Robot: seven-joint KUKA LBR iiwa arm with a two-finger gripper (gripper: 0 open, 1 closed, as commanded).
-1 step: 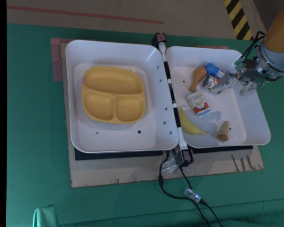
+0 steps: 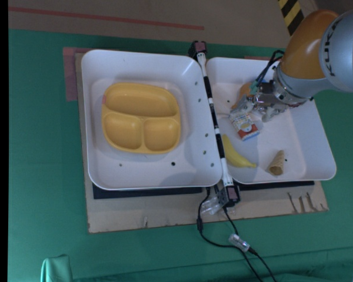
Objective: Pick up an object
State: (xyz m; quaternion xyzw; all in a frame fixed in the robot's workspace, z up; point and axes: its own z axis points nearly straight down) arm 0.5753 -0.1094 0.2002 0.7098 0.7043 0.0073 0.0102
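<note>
Presently on the counter: two bins, one arm, four loose items

Left bin (image 2: 106,175): white, shallow. Holds one yellow divided plate (image 2: 141,117) with three compartments, lying flat near the bin's middle.

Right bin (image 2: 317,151): white, shallow, set just beside the left bin along a shared black-and-white strip.
- Small carton (image 2: 245,126), white with red and orange print, lying tilted near the bin's middle, directly under the claw.
- Banana (image 2: 236,155), yellow, lying just below the carton, close to the bin's left wall.
- Ice-cream cone (image 2: 276,163), tan, near the bin's lower edge, apart from the banana.
- Orange round item (image 2: 245,90), partly hidden behind the claw; kind cannot be told.

Arm: grey with orange band, reaching in from the right over the right bin. Claw (image 2: 254,106) low over the carton's upper end; whether it is apart or together cannot be told, nor whether it touches the carton.

Counter (image 2: 47,157): green surface, cardboard sheet under both bins, cable (image 2: 223,231) trailing off the front.
</note>
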